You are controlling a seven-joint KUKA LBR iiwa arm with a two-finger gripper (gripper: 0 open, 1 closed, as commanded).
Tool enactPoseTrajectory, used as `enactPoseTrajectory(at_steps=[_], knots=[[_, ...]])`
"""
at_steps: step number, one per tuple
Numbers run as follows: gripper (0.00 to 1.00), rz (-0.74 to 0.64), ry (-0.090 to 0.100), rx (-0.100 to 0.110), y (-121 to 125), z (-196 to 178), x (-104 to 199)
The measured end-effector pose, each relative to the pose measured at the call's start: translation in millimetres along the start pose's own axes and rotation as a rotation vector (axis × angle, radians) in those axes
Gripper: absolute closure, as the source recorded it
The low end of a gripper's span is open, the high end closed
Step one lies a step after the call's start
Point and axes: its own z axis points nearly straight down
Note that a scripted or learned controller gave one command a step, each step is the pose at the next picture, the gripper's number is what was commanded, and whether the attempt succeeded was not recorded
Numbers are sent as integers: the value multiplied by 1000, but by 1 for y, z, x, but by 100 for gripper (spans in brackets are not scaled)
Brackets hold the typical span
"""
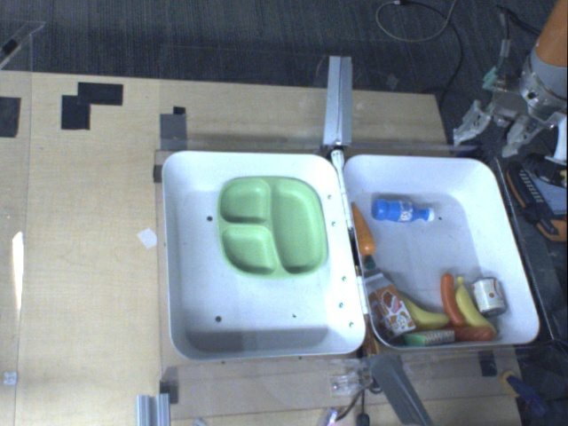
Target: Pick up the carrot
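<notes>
Gripper (504, 124) sits at the upper right of the frame, outside the right bin (497, 189) and past its far corner. From what I see its fingers are spread and nothing is between them. My target, the carrot (362, 230), lies along the left wall of that bin, just beside the divider, orange with a dark green tip pointing toward the bottom of the frame. A blue bottle (401, 210) lies near it; a banana (424, 312), a snack packet (389, 308) and a small can (487, 296) crowd the lower edge. I judge nothing is done yet: approach, descent and grasp all remain.
</notes>
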Motion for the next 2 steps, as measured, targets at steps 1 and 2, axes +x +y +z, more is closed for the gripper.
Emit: enactPoseTrajectory(at_steps=[1,2], knots=[[0,-299,8,7,-19,-15,50],[0,-216,9,12,-77,72,113]])
